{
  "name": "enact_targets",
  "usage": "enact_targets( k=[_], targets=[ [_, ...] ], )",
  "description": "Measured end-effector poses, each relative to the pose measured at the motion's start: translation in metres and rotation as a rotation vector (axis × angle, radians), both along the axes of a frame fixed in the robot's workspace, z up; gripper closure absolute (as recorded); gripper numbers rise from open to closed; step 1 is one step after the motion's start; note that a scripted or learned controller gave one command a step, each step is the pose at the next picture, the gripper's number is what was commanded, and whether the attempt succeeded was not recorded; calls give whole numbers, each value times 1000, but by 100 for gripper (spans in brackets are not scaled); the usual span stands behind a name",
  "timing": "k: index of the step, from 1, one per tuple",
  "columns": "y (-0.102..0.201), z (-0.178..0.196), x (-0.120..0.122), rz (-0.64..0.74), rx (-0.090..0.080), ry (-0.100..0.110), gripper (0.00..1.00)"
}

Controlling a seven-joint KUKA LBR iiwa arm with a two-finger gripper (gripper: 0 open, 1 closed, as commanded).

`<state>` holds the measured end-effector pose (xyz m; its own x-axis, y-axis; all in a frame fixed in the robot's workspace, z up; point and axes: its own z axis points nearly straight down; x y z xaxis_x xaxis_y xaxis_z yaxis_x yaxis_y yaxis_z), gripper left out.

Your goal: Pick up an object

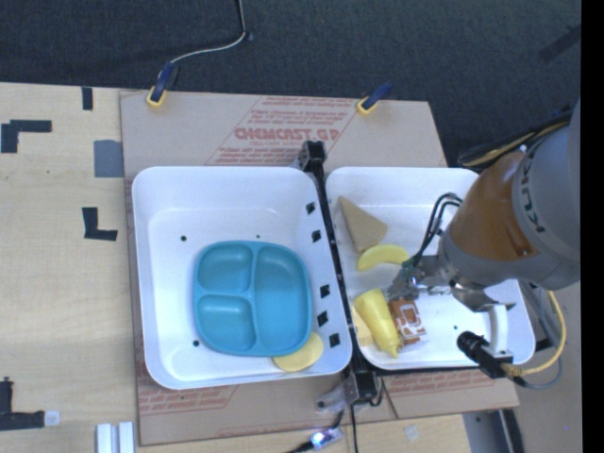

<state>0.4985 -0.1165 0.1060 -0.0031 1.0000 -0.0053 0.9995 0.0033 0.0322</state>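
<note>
Hovering low in the right bin (491, 189), the gripper (411, 286) sits just above a brown packet (410, 322), a yellow bottle (379, 321) left of that. Its grip state I cannot tell

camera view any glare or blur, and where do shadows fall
Camera view: even soft light, no hard glare on the white bins; faint shadow under the blue plate's near edge; the arm shades the right bin; objects by the gripper look soft and low-resolution.
</note>
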Motion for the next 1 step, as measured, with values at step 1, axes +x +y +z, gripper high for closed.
enact_targets(
  k=[1],
  targets=[
    [0, 0, 0, 0, 1, 0, 100]
  ],
)
